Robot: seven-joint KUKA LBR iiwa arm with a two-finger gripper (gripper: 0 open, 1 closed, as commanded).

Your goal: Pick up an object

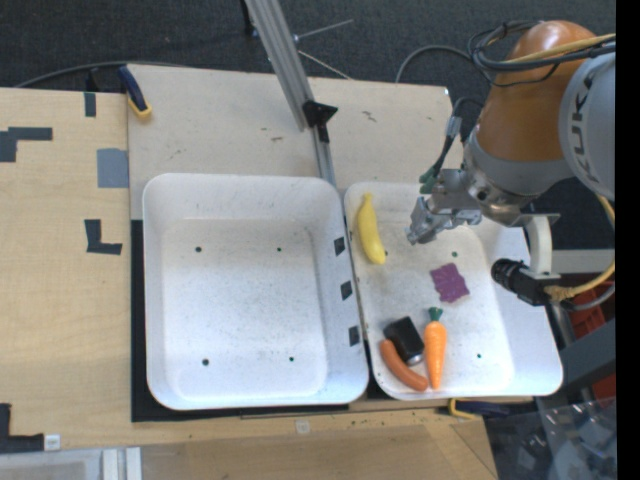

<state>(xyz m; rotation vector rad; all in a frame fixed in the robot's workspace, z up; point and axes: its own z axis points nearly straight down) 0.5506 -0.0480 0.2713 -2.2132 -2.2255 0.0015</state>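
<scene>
The right bin (530,368) serves as the landmark here. Inside it, close to its left wall, a yellow banana (370,229) lies with its long axis running almost straight from the bin's far edge toward the near edge, its far tip narrow and its near end slightly thicker and curved toward the bin's middle. Near the bin's centre sits a small purple block (450,283), lying flat. Toward the near edge of the bin an orange carrot (435,351) lies with its green top pointing to the far side and its tip pointing to the near rim. Just left of it is a small black object (405,337), and against that a second, redder carrot-like piece (402,366) lies slanted along the near-left corner.

The pincer (428,223) hangs over the far part of the right bin, between the banana and the purple block, apart from both. Whether it is parted or closed, I cannot tell; nothing is seen gripped in it.

The left bin (160,268) lies beside the right bin on the tabletop (60,298), their rims touching.
</scene>
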